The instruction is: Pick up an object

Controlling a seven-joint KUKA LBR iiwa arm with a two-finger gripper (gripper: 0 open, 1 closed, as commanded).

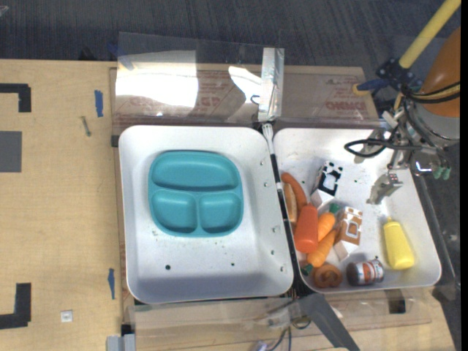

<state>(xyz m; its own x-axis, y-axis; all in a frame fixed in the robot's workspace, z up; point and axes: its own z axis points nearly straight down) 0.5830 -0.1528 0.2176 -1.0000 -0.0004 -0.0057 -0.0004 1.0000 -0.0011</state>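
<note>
Pincer [383, 189] hanging over right bin [431, 269]; spread impossible to tell. Yellow bottle [398, 244] just below it, nearest target. Risk: slipping off the rounded bottle, or nudging it against the wall.

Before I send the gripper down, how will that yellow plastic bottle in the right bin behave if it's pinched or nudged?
The yellow plastic bottle lies on its side, so its rounded body would probably roll if nudged. Its smooth, glossy surface may slip between fingers. It looks like a hollow toy, likely light, lying apart from the other items on the right white bin floor.
</note>
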